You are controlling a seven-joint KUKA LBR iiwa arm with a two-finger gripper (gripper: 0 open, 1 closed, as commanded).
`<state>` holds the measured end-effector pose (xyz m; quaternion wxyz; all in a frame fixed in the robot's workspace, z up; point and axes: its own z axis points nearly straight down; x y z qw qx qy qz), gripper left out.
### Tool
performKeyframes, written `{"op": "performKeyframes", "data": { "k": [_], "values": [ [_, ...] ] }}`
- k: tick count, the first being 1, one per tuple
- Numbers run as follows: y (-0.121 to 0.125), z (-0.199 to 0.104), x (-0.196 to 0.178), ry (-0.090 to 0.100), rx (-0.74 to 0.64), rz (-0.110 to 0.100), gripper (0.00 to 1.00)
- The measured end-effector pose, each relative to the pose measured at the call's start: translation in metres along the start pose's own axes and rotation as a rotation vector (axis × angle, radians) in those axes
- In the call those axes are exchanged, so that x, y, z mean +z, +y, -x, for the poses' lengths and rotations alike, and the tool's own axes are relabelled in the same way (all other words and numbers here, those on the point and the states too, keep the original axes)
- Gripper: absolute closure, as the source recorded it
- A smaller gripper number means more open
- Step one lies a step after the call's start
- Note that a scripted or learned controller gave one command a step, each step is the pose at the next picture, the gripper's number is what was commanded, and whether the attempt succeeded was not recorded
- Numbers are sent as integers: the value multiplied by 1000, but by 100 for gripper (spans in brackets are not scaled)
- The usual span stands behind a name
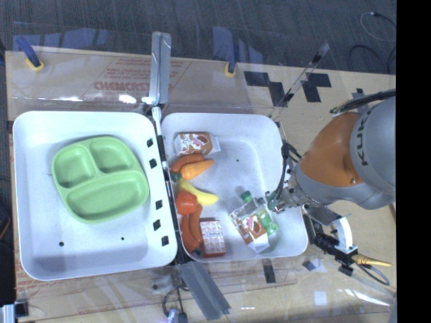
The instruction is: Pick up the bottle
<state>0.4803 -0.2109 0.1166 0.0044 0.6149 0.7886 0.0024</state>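
The bottle lies in the right bin, toward its front right. It is small and clear with a green cap that points to the upper left, and its lower end rests against a white packet with a brown label. My gripper reaches in over the bin's right wall and sits just right of the bottle, close to it. The orange band of the wrist is behind it, outside the bin. I see nothing lifted off the bin floor.
Along the right bin's left side lie a snack packet, a carrot, a banana, red sausages and a small red box. A green divided plate sits in the left bin.
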Motion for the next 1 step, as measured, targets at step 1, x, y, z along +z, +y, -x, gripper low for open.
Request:
{"op": "performKeyframes", "data": {
  "k": [1],
  "values": [
    [2,1,-11,-6,-4,5,100]
  ]
}}
